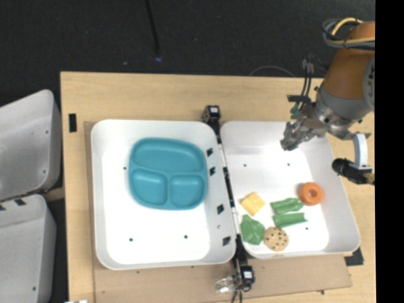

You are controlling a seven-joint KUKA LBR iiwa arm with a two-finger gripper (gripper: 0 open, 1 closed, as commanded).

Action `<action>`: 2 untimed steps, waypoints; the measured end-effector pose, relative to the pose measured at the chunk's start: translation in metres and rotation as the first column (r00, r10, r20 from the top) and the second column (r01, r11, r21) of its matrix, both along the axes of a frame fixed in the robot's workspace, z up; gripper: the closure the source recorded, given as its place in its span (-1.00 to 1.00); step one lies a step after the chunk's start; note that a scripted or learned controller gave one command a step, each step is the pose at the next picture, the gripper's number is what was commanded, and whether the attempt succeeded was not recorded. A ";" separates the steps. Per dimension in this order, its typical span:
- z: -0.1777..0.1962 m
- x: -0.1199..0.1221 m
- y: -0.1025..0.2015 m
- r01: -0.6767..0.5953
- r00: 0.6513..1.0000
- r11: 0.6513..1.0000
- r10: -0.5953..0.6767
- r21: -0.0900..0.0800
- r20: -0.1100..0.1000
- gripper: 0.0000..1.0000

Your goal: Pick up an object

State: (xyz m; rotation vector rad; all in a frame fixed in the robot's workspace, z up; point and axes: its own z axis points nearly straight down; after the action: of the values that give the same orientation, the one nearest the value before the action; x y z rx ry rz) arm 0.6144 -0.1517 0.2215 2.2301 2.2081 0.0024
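The claw (291,139) hangs at about one o'clock over the right bin (268,156), holding nothing that I can see, though whether it is clenched or released I cannot tell; this looks like the approach step. The next move calls for travel toward six o'clock and a descent onto one item: one orange ring (310,194), one yellow block (253,203), one cookie (275,238), two green pods (288,211), one green leaf (252,230). One teal plate (168,172) sits in the left bin (107,232) on the desk (145,93).

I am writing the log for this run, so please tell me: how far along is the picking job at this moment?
Nothing looks picked yet. The gripper is over the far part of the right white bin, apart from the food toys. The orange round piece, yellow wedge, green pieces and speckled cookie lie on the bin floor. Left: descend, grasp one, lift.
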 end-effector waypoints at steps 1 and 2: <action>0.034 0.001 -0.002 -0.006 1.000 1.000 0.006 0.000 0.001 1.00; 0.042 -0.015 0.044 -0.015 1.000 1.000 0.015 0.002 -0.003 1.00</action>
State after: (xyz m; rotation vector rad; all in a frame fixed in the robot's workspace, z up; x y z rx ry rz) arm 0.5991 -0.1072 0.2637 2.2154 2.2276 0.0020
